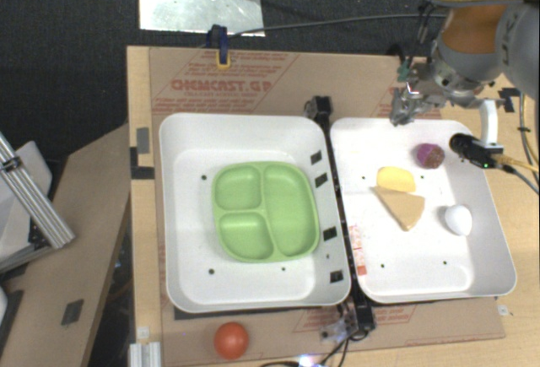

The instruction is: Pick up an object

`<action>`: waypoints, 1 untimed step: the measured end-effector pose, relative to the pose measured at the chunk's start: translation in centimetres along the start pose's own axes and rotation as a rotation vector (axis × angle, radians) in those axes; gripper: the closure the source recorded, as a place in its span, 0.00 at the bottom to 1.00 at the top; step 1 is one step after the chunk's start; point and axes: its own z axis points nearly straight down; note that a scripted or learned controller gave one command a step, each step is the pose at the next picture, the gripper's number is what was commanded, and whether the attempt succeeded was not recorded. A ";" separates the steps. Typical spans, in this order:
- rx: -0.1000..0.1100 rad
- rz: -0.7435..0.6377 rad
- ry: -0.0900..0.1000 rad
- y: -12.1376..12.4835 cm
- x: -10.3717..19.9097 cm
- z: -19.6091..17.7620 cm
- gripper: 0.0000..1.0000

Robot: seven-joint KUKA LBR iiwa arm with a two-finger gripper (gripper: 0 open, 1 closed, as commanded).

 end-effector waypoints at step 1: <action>0.005 0.000 0.001 0.1 0.0 -0.8 1.00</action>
